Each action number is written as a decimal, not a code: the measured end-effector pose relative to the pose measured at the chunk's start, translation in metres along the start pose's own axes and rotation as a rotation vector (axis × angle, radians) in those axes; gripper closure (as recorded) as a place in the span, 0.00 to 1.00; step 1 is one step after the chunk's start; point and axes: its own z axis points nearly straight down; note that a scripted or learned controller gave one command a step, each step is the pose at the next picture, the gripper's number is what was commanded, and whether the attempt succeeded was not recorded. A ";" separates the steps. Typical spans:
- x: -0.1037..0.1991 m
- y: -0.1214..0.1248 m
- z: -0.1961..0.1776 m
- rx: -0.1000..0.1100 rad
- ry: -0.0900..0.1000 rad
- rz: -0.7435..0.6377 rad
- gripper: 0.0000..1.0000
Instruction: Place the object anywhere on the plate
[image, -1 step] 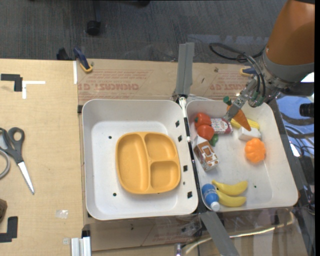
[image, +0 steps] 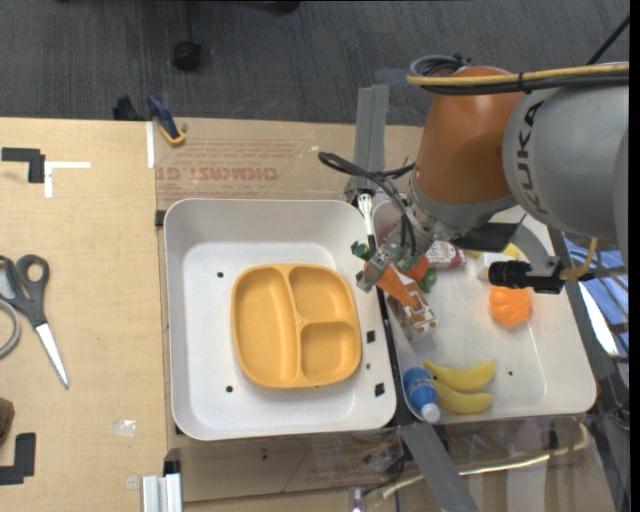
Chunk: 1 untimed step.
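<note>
The end effector (image: 383, 268) hangs low at the right bin's (image: 560, 390) left edge, seemingly clamped on an orange carrot toy (image: 402, 287). The yellow plate (image: 297, 325) in the left bin (image: 195, 310) is bare, so the carry and placement remain.

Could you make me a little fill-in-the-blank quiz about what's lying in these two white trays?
1. The yellow plate lies in the ____ bin as the camera sees it.
2. The plate is divided into ____ compartments.
3. The bananas lie in the right bin, close to its ____ edge, beside a bottle with a blue cap.
4. The round fruit in the right bin is ____ in colour.

Missing words: left; three; near (bottom); orange
</note>
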 end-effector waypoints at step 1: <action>0.069 0.044 0.071 0.002 0.001 0.056 1.00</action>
